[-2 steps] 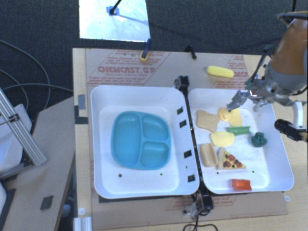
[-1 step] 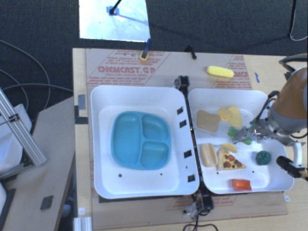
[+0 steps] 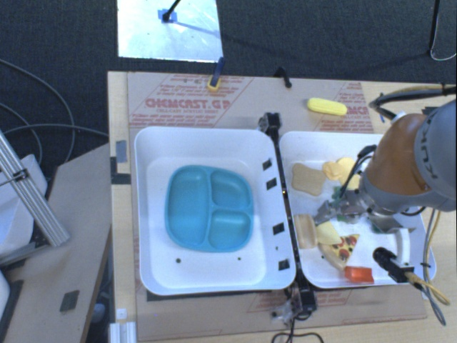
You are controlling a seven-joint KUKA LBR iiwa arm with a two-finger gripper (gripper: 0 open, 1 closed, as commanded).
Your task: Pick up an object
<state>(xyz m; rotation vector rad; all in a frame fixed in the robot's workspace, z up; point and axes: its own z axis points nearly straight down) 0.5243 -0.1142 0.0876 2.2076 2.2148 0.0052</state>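
Over the right bin (image 3: 410, 143) we see the arm (image 3: 407, 164) bent down from the right, its gripper (image 3: 334, 209) low among the toy foods; whether the jaws are apart we cannot tell. At left, a blue divided tray (image 3: 210, 207) lies in the left bin (image 3: 146, 191). Just beside the gripper lie a cracker (image 3: 308, 179) and pizza slice (image 3: 341, 249). A yellow piece (image 3: 327, 106) rests on the desk (image 3: 178, 95) behind.
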